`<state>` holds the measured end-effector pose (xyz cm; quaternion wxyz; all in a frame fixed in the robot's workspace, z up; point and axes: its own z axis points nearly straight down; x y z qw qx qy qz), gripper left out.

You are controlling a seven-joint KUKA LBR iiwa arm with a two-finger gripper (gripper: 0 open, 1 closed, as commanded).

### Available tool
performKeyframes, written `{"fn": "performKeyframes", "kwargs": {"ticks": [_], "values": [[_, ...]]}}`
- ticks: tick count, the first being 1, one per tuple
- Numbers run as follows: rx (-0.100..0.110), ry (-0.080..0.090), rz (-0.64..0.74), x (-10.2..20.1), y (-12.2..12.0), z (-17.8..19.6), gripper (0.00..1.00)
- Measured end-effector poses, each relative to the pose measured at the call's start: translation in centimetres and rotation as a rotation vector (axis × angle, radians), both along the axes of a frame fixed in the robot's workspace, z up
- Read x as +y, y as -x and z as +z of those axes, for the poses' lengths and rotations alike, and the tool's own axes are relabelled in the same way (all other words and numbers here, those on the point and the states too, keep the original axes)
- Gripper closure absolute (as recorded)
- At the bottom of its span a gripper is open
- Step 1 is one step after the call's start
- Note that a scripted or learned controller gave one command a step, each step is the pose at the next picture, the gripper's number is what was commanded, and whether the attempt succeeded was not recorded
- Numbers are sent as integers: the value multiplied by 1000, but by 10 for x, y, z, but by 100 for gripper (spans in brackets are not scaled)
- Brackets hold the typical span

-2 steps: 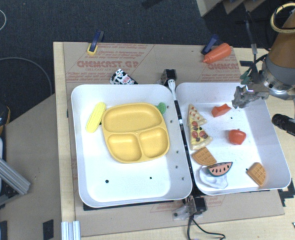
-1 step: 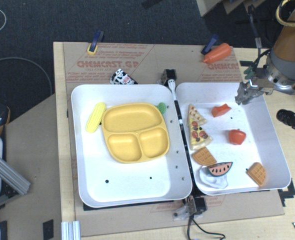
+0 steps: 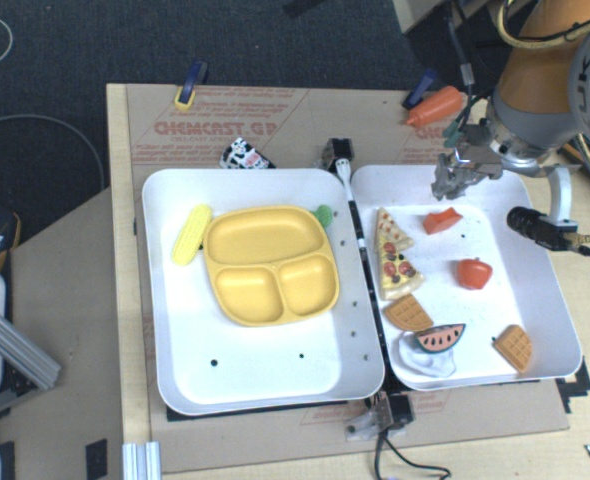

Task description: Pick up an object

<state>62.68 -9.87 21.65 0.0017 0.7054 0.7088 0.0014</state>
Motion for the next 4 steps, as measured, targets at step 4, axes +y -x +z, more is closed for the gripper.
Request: {"fn": "performKeyframes", "kwargs": {"ticks": [4], "values": [[0, 0, -4, 60, -35, 19, 100]]}}
